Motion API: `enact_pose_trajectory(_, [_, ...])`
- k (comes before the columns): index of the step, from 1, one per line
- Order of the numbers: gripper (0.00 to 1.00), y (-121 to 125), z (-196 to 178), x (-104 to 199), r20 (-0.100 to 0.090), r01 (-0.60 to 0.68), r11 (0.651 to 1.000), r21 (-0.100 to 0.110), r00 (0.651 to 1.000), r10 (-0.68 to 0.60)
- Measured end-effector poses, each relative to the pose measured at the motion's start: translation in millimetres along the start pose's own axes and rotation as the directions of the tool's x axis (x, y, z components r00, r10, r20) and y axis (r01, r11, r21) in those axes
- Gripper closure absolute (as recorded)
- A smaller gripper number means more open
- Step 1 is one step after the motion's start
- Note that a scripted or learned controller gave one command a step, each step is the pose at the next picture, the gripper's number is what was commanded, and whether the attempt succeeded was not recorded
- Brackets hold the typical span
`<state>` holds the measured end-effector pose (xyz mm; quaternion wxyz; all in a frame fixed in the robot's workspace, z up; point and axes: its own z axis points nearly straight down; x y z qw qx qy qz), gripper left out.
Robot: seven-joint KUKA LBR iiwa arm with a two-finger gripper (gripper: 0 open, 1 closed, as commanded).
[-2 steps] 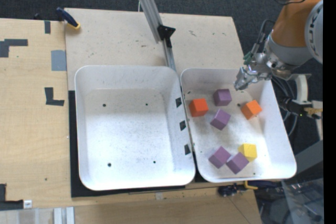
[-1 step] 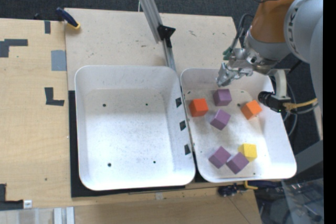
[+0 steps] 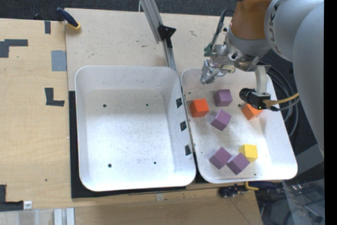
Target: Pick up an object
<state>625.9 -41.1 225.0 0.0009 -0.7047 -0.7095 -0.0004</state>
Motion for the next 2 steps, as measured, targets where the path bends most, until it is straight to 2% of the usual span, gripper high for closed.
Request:
enact_pose_trajectory(1, [1.00, -9.1, -7.5, 47.4, 0.000, 0.000, 1.000, 0.001, 1.000, 0.000])
enact_pose_trajectory(2, [1.00, -17.2, -13.9, 107.5, -0.001, 0.001, 1.000, 0.000, 1.000, -0.001])
